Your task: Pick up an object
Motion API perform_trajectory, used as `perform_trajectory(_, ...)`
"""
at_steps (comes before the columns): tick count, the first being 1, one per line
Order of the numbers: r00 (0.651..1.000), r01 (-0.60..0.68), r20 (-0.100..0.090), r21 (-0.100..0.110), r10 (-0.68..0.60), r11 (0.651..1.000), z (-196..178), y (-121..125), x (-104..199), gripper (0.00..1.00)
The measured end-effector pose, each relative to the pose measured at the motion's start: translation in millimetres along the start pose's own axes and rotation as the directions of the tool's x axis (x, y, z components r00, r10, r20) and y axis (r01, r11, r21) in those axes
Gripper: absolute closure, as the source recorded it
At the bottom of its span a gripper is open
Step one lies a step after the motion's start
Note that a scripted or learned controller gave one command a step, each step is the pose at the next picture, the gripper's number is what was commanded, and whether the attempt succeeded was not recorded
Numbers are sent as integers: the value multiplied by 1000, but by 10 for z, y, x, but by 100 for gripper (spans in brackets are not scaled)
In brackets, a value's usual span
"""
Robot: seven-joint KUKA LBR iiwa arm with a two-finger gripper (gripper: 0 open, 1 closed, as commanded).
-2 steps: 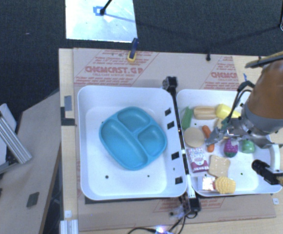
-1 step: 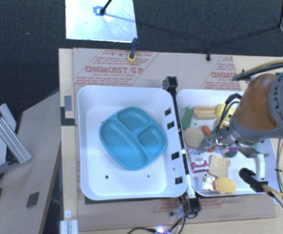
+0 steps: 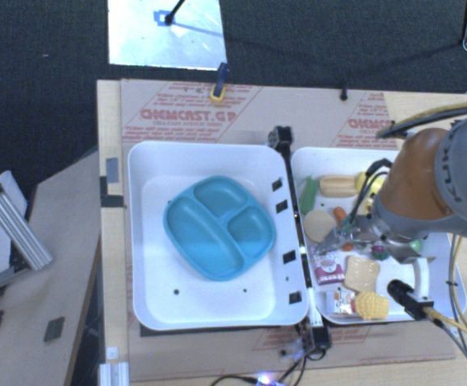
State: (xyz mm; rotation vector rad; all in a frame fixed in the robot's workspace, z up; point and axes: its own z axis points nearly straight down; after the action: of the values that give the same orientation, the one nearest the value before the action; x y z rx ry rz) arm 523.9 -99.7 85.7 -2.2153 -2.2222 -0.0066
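Gripper (image 3: 347, 233) low in the right bin (image 3: 329, 158) among toy food (image 3: 360, 275) — finger state can't be told — blue tray (image 3: 219, 227) in the left bin (image 3: 149, 240)

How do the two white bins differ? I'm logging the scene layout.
The left bin carries one thing, a blue divided tray lying flat; the right bin carries a jumble of small toy foods, among them a corn cob and a slice of toast. The arm reaches over the right bin, not over the left bin. Both are shallow and white.
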Motion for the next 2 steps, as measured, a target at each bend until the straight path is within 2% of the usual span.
perform_trajectory(1,1000,0,3,-10,0,1000,-120,33,-11,100)
perform_trajectory(2,1000,1,6,-2,-1,1000,-529,44,1,100)
